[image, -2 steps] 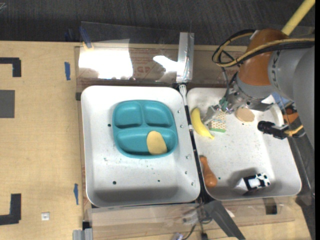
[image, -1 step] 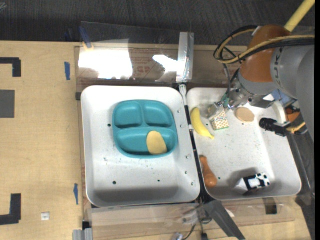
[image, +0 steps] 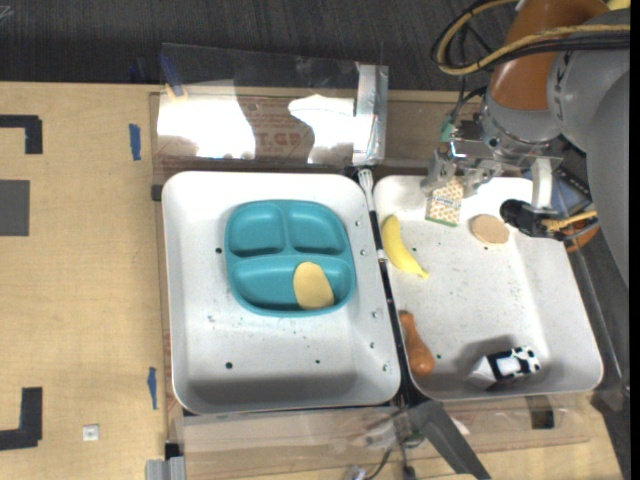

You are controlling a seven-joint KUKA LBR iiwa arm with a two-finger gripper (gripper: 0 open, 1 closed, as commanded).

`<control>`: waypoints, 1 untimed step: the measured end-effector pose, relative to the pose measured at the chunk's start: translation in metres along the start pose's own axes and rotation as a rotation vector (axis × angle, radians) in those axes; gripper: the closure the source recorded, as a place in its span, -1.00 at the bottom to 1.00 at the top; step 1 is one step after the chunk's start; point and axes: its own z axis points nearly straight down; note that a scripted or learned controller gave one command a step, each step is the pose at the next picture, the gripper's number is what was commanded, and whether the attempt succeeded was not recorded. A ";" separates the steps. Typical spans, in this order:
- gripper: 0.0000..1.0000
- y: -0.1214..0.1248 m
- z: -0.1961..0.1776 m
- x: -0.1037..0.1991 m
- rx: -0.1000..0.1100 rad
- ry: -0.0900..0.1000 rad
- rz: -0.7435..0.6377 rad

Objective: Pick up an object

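White plastic makes up both bins, set side by side so things can be lifted out of either. The left bin [image: 190,298] carries a teal divided tray [image: 265,253], and a yellow oval piece [image: 313,286] sits in the tray's lower right compartment. The right bin [image: 545,298] has loose things spread well apart, which should leave room to reach each one: a banana [image: 399,246] near its left wall, an orange carrot-like piece [image: 416,344] along the lower left edge, a tan round piece [image: 489,229] toward the back, and a small black and white toy [image: 513,364] at the front.

From the right, the grey arm with its orange band leans in over the back of the right bin, wrist bent downward. Its gripper [image: 447,190] hangs at the bin's far left corner with a small patterned packet [image: 444,206] at its tips. The packet looks lifted and pinched there, though I cannot tell for sure how the fingers stand. If that grasp is real, the pick is nearly done.
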 end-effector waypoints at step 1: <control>1.00 -0.027 0.002 0.071 0.007 0.003 -0.077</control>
